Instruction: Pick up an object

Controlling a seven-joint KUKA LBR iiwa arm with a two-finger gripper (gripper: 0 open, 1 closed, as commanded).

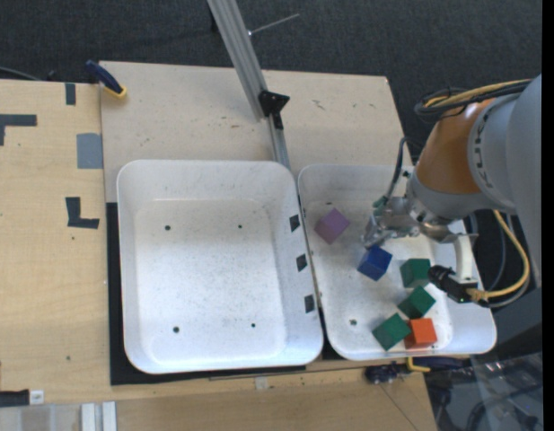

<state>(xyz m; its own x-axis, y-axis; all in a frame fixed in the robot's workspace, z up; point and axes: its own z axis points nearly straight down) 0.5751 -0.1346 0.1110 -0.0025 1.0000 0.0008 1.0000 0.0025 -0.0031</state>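
**Closing In on a Blue Block**

Hovering low in the right bin (344, 182), the gripper (382, 232) is poised with the purple block (330, 225) to its left and the blue block (374, 263) just below, nearest. Whether anything is gripped cannot be told. Green blocks (415, 271) and an orange block (422, 332) are crowding the lower right.

A slanted grey metal pole (243, 50) crosses a light wooden bench top (196, 110). A blue and yellow clamp (106, 77) sits at its far left corner, near grey tape patches (89, 150).
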